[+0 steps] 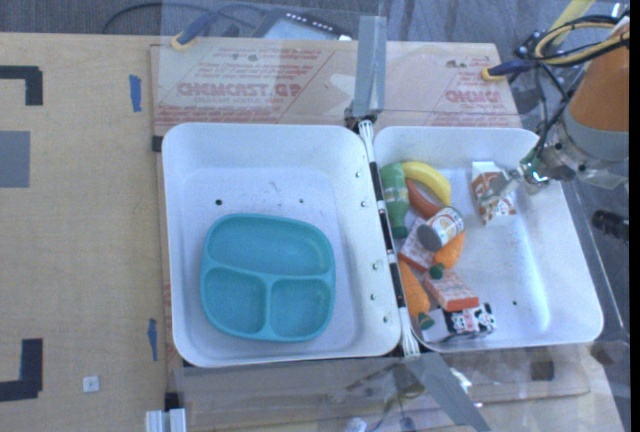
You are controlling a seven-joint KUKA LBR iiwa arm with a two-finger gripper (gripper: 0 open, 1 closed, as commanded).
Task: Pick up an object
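I see the gripper (pixel 530 172) at the right bin's (pixel 560 315) far right edge, just beside a small brown packet (pixel 492 193). I cannot tell how it is set.

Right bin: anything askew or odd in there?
Nothing spilled or damaged. The right bin has its items heaped against the left wall: banana, green bottle, can, carrot, small carton. One packet lies apart, by the gripper. The teal tray lies flat in the left bin.
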